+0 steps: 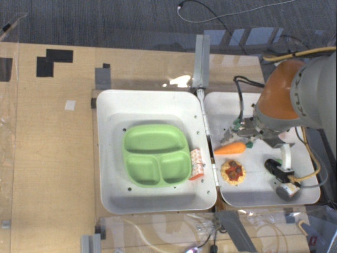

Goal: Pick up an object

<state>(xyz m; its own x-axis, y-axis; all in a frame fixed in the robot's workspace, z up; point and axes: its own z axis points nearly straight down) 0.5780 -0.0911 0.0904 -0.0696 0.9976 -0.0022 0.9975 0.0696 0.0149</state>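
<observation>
Gripper [235,132] low in right bin [310,194], finger state impossible to tell. Left bin [105,141]: green divided tray [156,154], small packet [196,164] at its right edge. Right bin: carrot [229,148] just below gripper, mini pizza [233,171] beneath that.

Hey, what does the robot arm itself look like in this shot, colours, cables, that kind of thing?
The arm is a bulky rounded grey body with a glossy orange band above the wrist. Below the band, the gripper is a darker metallic cluster with small green and red specks. A thin black cable loops from near the band toward the gripper, and a yellow cable runs behind the arm.
</observation>
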